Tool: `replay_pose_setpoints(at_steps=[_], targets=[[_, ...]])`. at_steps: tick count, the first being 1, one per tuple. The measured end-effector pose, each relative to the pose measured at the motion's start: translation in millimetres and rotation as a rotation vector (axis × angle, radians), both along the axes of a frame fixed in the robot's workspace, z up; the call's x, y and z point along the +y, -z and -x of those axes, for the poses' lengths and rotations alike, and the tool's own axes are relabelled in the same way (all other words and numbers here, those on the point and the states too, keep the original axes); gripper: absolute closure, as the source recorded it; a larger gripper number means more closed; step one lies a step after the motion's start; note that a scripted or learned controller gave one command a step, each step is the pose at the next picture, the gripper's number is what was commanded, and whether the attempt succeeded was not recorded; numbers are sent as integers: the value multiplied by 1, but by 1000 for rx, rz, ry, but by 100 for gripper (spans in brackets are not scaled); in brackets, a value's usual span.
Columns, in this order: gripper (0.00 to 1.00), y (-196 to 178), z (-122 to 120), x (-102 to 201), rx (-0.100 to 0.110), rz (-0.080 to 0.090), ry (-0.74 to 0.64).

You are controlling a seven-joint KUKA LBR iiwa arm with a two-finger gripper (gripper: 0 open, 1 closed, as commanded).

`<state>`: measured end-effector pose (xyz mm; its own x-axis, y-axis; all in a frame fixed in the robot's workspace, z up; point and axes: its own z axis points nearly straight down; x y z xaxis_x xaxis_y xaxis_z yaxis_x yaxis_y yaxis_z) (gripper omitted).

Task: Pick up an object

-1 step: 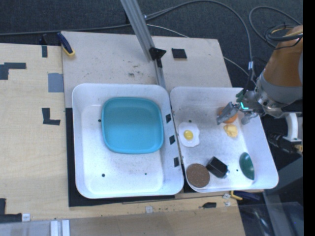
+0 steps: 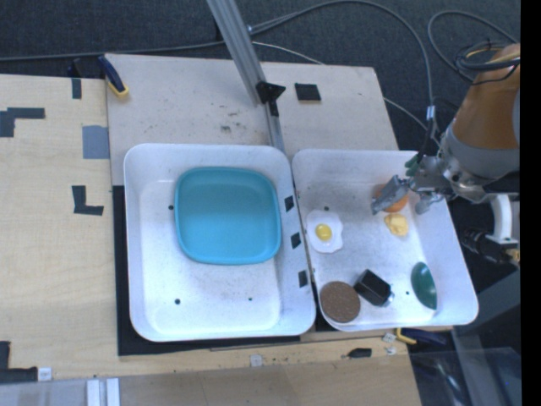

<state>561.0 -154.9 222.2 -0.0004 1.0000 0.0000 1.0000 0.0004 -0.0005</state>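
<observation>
The grey two-finger gripper (image 2: 397, 197) is hovering beside a small yellow-orange toy (image 2: 396, 222) — finger state unreadable — and should be centring squarely before descending.

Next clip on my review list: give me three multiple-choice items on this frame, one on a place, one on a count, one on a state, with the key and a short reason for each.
1. Where does the blue plate lie?
A. in the left bin
B. in the right bin
C. on the bare bench

2. How many bins are on the bench?
A. one
B. two
C. three

3. How is the fried-egg toy placed?
A. held in the gripper
B. stacked on the plate
C. lying on the right bin's floor

Key: 1 A, the plate sits inside the left bin's walls. 2 B, two white bins stand side by side. 3 C, the egg lies flat near the right bin's left wall, apart from the gripper.
</observation>
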Motion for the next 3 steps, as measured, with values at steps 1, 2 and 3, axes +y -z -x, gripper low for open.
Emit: replay_pose_setpoints(at_steps=[1, 2, 3], targets=[[0, 45, -2, -5, 4, -1, 0], [0, 103, -10, -5, 5, -1, 0], [0, 133, -11, -5, -1, 1, 0]])
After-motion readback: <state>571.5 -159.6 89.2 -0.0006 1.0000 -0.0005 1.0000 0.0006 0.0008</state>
